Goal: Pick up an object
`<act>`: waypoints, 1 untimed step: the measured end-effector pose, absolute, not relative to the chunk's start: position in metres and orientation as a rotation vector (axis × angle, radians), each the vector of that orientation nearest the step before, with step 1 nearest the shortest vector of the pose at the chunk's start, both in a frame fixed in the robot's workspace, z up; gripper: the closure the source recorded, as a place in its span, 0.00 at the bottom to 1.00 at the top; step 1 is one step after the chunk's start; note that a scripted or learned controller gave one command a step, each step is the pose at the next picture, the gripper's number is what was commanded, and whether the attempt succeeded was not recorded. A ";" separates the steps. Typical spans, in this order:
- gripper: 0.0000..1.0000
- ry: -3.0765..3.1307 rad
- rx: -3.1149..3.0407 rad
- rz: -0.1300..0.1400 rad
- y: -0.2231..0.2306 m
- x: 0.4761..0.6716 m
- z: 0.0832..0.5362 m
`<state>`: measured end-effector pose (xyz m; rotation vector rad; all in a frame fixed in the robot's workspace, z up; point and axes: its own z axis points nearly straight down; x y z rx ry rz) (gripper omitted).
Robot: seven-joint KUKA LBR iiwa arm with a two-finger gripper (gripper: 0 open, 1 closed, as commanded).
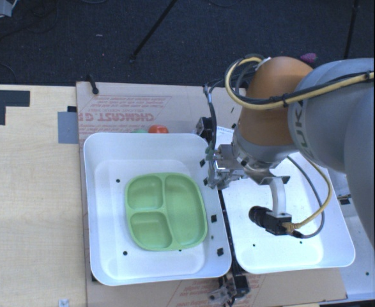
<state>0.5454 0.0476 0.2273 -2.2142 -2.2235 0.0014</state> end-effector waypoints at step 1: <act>1.00 -2.223 -2.215 0.003 0.094 0.556 0.217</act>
